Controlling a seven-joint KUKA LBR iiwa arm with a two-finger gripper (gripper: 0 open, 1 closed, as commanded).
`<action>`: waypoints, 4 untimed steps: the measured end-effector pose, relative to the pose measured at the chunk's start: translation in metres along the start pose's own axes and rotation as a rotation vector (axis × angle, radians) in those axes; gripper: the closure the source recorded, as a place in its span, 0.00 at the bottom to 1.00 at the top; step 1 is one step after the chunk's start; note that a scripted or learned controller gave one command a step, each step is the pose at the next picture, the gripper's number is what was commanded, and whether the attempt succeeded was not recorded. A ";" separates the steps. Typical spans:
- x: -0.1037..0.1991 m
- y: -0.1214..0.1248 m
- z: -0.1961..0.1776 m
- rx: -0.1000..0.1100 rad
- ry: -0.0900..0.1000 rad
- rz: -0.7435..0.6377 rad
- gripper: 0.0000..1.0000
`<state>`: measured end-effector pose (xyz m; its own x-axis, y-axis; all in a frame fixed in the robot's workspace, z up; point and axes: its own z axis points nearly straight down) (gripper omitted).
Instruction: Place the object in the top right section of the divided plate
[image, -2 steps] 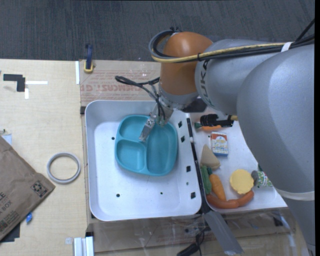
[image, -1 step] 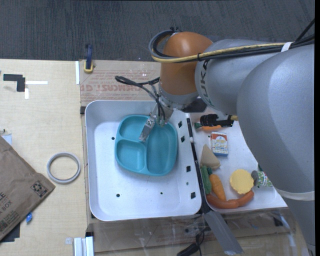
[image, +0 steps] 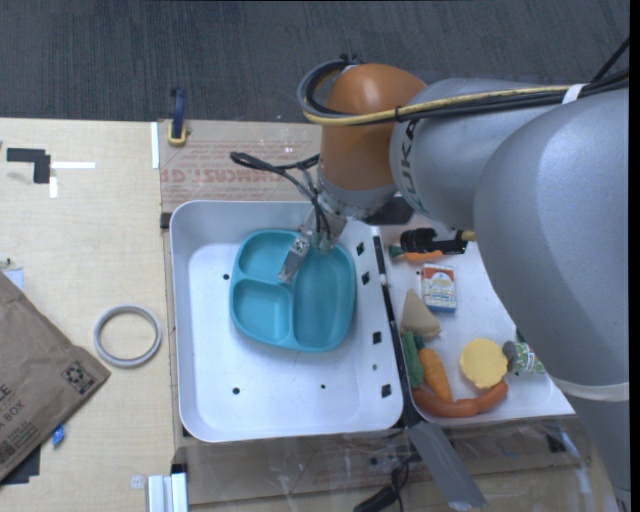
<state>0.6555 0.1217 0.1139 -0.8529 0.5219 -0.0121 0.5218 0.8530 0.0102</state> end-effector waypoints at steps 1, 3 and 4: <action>0.000 0.000 0.000 0.000 0.000 0.000 0.00; 0.000 0.000 0.000 0.000 0.000 0.000 0.00; 0.000 0.000 0.000 0.000 0.000 0.000 0.00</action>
<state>0.6555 0.1217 0.1139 -0.8529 0.5219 -0.0121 0.5218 0.8530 0.0102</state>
